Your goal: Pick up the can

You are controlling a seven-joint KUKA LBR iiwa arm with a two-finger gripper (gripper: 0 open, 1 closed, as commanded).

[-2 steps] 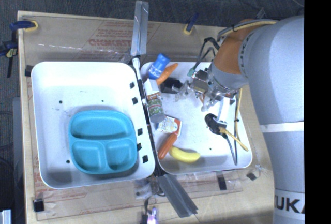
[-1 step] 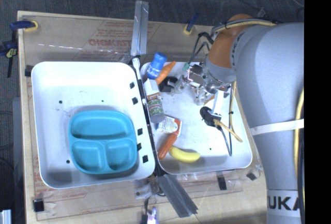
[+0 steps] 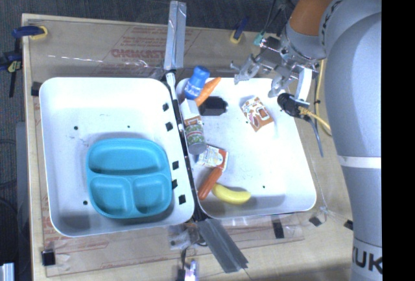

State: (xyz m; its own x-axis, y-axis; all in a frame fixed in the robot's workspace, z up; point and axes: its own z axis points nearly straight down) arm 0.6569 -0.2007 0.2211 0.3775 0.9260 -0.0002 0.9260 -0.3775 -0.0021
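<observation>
On my feed the grey arm (image 3: 353,111) fills the right side of the frame, its orange band at the upper right. Next in size are the two white bins: the left bin (image 3: 65,111) holds a blue divided tray (image 3: 128,177) in its lower half, and the right bin (image 3: 285,169) carries the clutter. The gripper (image 3: 267,75) hangs over the upper edge of the right bin, its two fingers spread apart with nothing between them. Along the right bin's left wall I see a white bottle with a blue cap (image 3: 192,88) at the top, touching an orange carrot-shaped piece (image 3: 207,89). Just below lies the can (image 3: 194,134), on its side against the divider, a slim cylinder with a reddish and green printed label and a silvery end; it is well apart from the gripper. A small black object (image 3: 214,106) sits beside it. Further right is a red-and-white packet (image 3: 256,112). Lower down are a crumpled wrapper (image 3: 213,158), a second carrot (image 3: 207,183) and a yellow banana (image 3: 231,194).
</observation>
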